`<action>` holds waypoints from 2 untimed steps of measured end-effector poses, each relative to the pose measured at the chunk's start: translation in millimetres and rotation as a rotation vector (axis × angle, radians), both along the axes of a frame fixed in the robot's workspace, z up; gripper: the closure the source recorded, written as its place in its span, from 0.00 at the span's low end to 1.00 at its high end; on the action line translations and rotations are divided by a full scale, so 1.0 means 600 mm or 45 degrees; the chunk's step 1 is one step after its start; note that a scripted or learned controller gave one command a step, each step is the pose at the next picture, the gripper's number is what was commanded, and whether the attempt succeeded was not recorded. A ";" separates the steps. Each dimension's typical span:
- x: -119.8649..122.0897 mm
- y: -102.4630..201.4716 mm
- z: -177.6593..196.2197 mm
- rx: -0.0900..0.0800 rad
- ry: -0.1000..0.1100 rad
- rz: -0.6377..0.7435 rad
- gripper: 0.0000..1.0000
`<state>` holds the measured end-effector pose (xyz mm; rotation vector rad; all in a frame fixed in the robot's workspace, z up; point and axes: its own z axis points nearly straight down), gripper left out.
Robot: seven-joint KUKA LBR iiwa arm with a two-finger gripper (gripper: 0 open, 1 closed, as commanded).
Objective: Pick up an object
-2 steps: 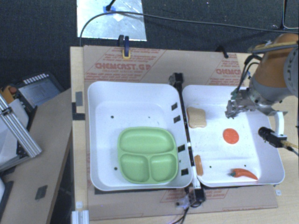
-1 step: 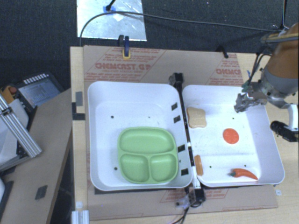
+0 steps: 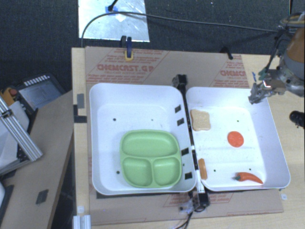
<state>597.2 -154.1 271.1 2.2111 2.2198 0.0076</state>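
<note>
Camera view: left bin (image 3: pixel 102 128) holds green tray (image 3: pixel 150 158); right bin (image 3: pixel 274 142) holds bread (image 3: pixel 200 119).

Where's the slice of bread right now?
The bread slice lies in the right bin, near its left wall toward the far end, up-left of the round red slice.

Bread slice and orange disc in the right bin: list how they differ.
The bread slice is tan and roughly square; the orange disc is bright orange-red and round. The bread slice lies by the right bin's left wall, near the divider; the orange disc sits nearer the bin's middle. The bread slice looks somewhat larger. Both lie flat and apart, away from the gripper.
</note>
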 end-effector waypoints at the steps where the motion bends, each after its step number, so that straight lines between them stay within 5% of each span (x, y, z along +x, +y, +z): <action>1: -0.014 0.073 -0.020 0.005 0.011 0.005 1.00; 2: -0.024 0.177 -0.038 0.006 0.011 0.008 1.00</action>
